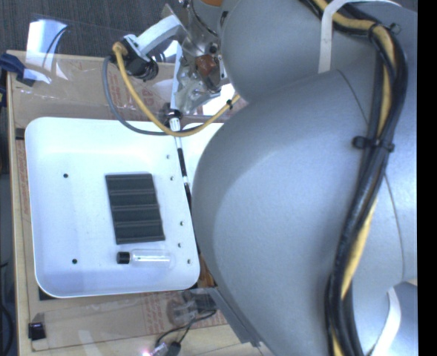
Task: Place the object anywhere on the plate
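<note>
In the left shallow white bin (55,199), a small clear tube with a black cap (144,257) lies just near of the dark ribbed rectangular plate (135,208), unplaced, while the gripper (192,87), far off, hides its grasp.

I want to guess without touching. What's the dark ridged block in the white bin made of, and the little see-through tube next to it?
The dark ridged block looks like matte rubber or plastic: dull grey-black, no shine, grooved bands. The see-through tube looks like clear glossy plastic or glass with a black cap; the view can't settle which. The white bin looks like smooth plastic.
</note>
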Robot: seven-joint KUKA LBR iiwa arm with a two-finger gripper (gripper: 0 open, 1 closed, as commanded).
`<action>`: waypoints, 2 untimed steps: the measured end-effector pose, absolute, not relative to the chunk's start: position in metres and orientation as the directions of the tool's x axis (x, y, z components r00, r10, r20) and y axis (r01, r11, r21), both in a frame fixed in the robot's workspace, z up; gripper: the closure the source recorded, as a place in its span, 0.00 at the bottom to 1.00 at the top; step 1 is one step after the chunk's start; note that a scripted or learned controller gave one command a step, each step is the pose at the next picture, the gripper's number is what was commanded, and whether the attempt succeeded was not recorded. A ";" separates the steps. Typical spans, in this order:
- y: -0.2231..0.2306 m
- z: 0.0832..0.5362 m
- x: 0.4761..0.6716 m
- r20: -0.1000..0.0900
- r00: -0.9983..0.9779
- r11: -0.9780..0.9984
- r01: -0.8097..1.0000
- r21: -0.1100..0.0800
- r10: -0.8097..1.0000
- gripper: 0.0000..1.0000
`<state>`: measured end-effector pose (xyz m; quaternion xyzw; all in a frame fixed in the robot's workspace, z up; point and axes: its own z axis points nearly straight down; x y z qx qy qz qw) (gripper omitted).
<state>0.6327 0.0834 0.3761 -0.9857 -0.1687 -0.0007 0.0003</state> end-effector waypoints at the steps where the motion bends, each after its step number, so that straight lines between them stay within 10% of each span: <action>1: 0.088 0.366 0.642 -0.007 0.881 -0.881 0.472 -0.007 0.472 1.00; 2: -0.008 0.366 0.614 -0.007 0.909 -0.910 0.416 -0.007 0.416 1.00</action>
